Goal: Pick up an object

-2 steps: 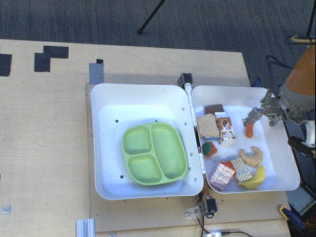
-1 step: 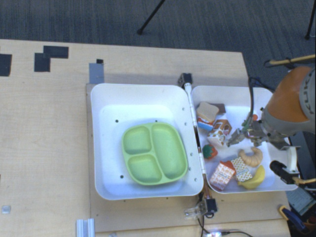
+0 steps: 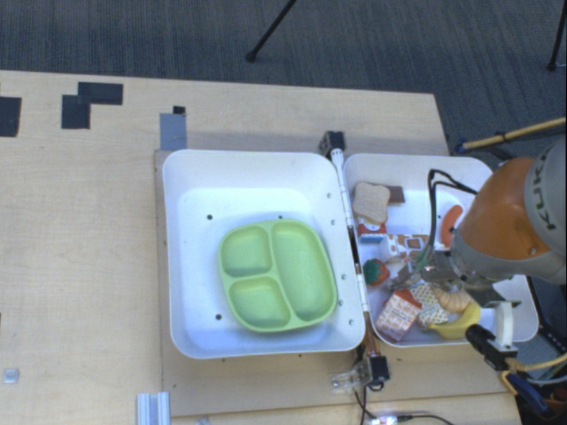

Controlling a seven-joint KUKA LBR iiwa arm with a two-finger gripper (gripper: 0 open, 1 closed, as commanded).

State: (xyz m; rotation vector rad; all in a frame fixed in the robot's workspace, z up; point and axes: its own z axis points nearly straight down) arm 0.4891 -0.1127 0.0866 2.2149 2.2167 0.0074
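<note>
The arm's claw (image 3: 425,277), its grip state impossible to tell, reaches into the cluttered right white bin (image 3: 416,168), beside the yellow banana (image 3: 459,323).

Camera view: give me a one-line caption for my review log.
KUKA arm reaches down into the right bin crowded with toy food, while a green divided plate sits in the left bin.

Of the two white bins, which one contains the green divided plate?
The left shallow white bin holds the light green three-compartment plastic plate; the right white bin holds many small toy food items instead.
</note>
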